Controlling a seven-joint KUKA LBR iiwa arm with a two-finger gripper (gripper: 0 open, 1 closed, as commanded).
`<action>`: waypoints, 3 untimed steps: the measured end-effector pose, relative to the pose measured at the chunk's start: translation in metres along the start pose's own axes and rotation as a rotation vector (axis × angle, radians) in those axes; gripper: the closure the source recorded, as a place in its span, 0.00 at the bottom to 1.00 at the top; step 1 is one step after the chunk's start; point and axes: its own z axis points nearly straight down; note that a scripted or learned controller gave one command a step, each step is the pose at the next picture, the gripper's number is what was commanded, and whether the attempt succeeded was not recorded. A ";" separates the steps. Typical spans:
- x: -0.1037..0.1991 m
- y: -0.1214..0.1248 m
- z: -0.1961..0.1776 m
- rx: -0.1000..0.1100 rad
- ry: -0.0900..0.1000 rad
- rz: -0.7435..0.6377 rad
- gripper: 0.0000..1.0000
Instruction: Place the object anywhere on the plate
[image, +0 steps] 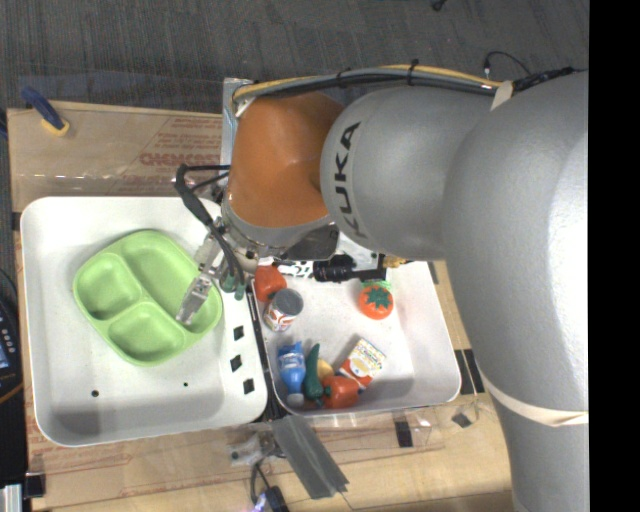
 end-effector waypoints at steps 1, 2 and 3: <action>-0.019 0.045 0.051 0.000 -0.001 -0.041 0.00; 0.051 0.092 0.066 0.000 -0.001 -0.156 0.00; 0.049 0.092 0.100 0.000 -0.001 -0.212 0.00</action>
